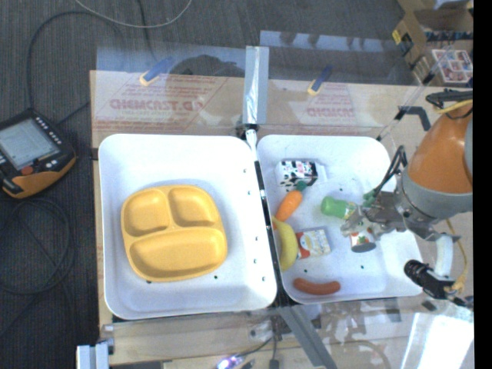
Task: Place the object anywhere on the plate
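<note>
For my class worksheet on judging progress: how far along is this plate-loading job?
Done: nothing yet; the yellow three-compartment plastic plate in the left white bin carries no object. In hand: the pincer is low in the right white bin beside the green toy bottle; a grasp isn't discernible. Left: pick, carry, place.

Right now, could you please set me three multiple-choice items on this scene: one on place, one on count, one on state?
1. Where is the yellow plate?
A. left bin
B. right bin
C. floor

2. How many compartments has the plate?
A. two
B. three
C. five

3. How does the carrot lie?
A. on the plate
B. in the right bin
C. on the floor

Key: 1 A, it sits in the left bin. 2 B, two small, one long. 3 B, beside the banana, plate bare.
</note>
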